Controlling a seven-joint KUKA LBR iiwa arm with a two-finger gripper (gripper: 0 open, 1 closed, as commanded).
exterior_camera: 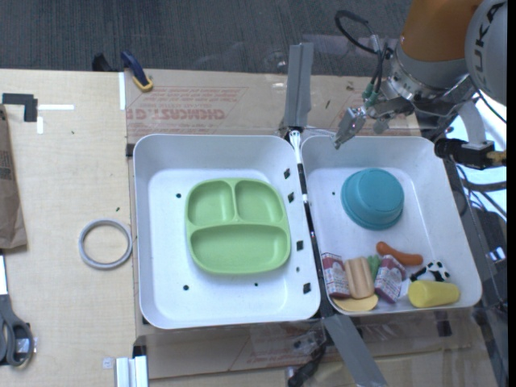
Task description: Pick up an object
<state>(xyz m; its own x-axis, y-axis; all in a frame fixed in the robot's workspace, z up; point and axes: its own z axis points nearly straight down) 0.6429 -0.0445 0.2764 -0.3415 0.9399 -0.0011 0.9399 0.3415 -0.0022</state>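
My tool [348, 129] hangs over the far rim of the right shallow white bin [451, 216], whether spread or clenched I cannot tell, while the upturned teal plastic bowl [372, 197] sits in that bin, near a yellow plastic cylinder [433, 294].

We see the gripper [360, 123] above the far rim of the right bin [446, 185], well apart from the blue bowl [372, 197] and the green divided plate [238, 225] in the left bin [153, 224].
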